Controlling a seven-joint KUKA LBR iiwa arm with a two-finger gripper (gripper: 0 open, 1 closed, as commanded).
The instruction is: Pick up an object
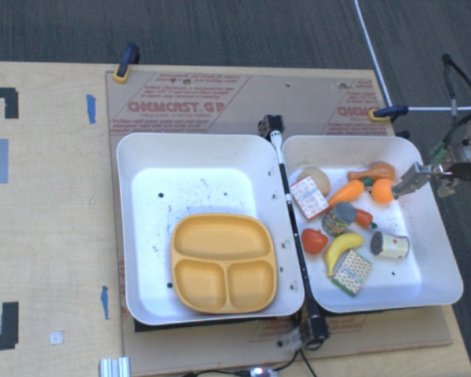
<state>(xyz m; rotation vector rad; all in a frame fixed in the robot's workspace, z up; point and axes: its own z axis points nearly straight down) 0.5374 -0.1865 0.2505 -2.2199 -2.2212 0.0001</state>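
**Seemingly at the bin's edge: the gripper poised beside the clutter**

Evidently the toys were heaped in the right bin [443, 281] so that a pick could be made from a crowd, while the left bin [141, 210] was given over to a yellow divided plate [224, 261]. The gripper [412, 181] is seen at the right bin's upper right rim, reaching in from the right and angled down toward the pile. Whether it is spread or pressed together cannot be told, and nothing can be made out between its tips.

Just beside it an orange ball [383, 190] is found, touching a carrot [346, 191], with a drumstick-like piece [373, 171] behind. Further in, a banana [341, 250], a tomato [315, 241], a small white can [390, 246] and two printed packets [308, 197] lie close together. The orange ball is judged the likeliest target, being nearest and least hemmed in. Its round form may be nudged aside if the approach is off-centre.
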